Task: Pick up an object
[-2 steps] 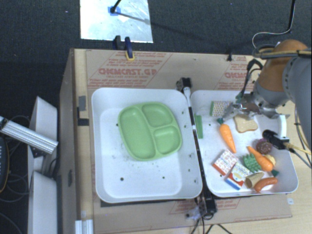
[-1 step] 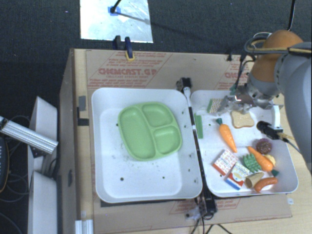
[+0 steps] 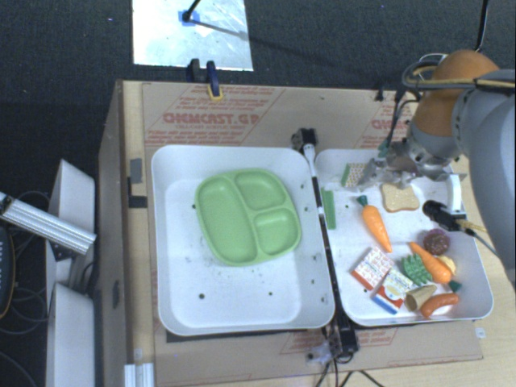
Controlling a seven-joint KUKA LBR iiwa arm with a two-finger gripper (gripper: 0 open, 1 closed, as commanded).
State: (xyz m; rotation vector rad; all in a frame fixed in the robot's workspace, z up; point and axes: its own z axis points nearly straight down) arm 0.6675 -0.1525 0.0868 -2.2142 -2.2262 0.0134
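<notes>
The right bin (image 3: 476, 297) holds several toy foods. An orange carrot (image 3: 375, 226) lies near its middle, and a slice of toast (image 3: 399, 197) lies just behind it. A small green-printed card (image 3: 352, 174) rests at the bin's back left corner. My gripper (image 3: 385, 170) hangs low over the back of this bin, between the card and the toast, with the grey arm and orange band (image 3: 451, 95) rising behind it to the right. Nothing shows as held.
The left bin (image 3: 173, 297) carries a green divided plate (image 3: 247, 216). At the right bin's front lie a red-and-white box (image 3: 372, 268), a second carrot (image 3: 431, 264), a dark round fruit (image 3: 437, 240), a green leafy toy (image 3: 416, 270) and a sausage (image 3: 439, 303). A green stick (image 3: 328, 208) lies by the divider.
</notes>
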